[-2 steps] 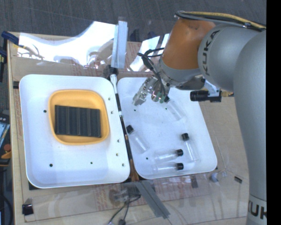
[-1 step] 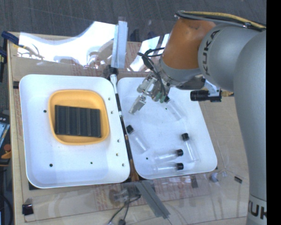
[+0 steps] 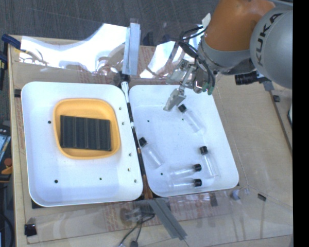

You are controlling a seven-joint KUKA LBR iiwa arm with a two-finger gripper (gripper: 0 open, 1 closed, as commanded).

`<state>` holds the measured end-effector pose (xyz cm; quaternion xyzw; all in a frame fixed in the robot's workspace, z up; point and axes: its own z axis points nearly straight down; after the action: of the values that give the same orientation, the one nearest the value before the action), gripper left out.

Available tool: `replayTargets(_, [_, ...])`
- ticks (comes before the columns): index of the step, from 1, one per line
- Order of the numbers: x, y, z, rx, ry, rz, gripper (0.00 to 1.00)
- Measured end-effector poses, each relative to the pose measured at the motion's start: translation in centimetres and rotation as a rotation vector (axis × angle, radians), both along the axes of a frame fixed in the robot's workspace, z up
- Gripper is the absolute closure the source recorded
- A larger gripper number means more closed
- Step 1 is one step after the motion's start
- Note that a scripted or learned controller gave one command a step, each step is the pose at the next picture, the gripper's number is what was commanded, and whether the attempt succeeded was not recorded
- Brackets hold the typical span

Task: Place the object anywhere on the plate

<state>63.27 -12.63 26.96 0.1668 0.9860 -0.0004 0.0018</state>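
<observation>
White right bin (image 3: 221, 138), clear black-capped vials (image 3: 188, 172), yellow plate (image 3: 85, 107), end effector (image 3: 174, 101) grip state unclear

Bright, even light — glare on white bins (image 3: 36, 94).

One fixed camera looks down at a slant over both bins (image 3: 216, 138) from moderately near

You see two shallow white plastic bins, left (image 3: 36, 179) and right (image 3: 224, 153), side by side on the wooden worktop (image 3: 257, 138); crumpled clear plastic sheeting (image 3: 82, 53) lies behind them.
</observation>
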Motion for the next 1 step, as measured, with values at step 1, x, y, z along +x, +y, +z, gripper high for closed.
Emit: replayTargets(1, [-0.36, -4.69, 0.85, -0.002, -0.001, 0.39, 0.0])
